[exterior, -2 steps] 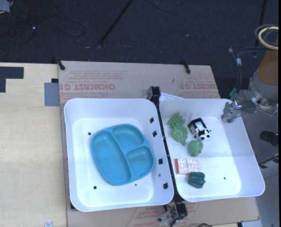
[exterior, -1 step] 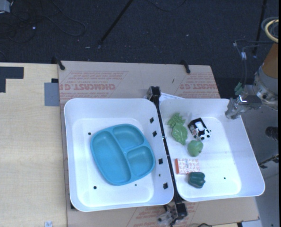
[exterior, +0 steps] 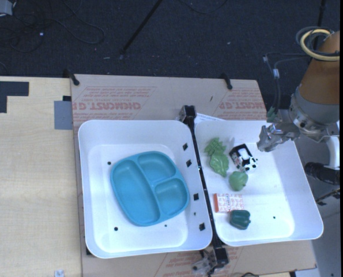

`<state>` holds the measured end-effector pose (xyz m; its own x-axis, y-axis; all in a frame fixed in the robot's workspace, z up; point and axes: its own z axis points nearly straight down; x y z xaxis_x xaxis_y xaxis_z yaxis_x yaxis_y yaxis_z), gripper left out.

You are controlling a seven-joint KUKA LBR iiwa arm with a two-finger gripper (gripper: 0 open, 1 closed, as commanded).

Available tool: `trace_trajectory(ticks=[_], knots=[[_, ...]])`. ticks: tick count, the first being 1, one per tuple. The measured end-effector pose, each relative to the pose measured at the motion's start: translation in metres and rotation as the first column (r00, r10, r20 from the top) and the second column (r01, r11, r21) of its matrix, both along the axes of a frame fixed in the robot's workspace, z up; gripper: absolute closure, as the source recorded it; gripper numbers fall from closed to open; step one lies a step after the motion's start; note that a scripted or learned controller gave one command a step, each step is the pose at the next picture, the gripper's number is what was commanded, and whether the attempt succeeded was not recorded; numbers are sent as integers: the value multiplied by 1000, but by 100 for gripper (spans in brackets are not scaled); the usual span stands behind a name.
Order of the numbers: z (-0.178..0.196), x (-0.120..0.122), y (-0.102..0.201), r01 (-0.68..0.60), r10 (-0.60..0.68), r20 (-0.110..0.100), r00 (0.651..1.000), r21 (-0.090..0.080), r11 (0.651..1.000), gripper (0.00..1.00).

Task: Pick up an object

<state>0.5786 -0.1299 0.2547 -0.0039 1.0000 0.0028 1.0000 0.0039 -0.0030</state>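
Currently I log the gripper [exterior: 266, 141] at the upper right rim of the right bin [exterior: 286, 180], hanging off the grey wrist under the orange band. I cannot tell from this slant whether it is spread or closed, and I see nothing carried in it.

All 5 candidate objects lie in the right bin, to the camera-left of the gripper and lower in the frame. Nearest is the black and white toy [exterior: 243, 157], just beside the gripper, down and left of it. Beyond that, further left, sits the leafy green piece [exterior: 217, 155], its long axis running roughly top to bottom in the frame. Touching or nearly touching the toy on its lower side is the small round green item [exterior: 238, 180]. Well apart from the gripper, toward the lower edge of the bin, lie the flat red and white packet [exterior: 227, 202] and the dark green pepper [exterior: 240, 219], close together.

The left bin [exterior: 96, 154] holds 1 blue divided plate [exterior: 149, 186], far left of the gripper across the centre divider.

My judgement: no pick has been made. The move turns on a short travel down-left to the toy, which is compact with no clear long axis; crowding by the round green item is the risk.
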Motion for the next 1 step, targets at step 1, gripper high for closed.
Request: trace_trajectory(ticks=[1], knots=[[-1,1,58,-1,1,0,1000,0,1000,100]])
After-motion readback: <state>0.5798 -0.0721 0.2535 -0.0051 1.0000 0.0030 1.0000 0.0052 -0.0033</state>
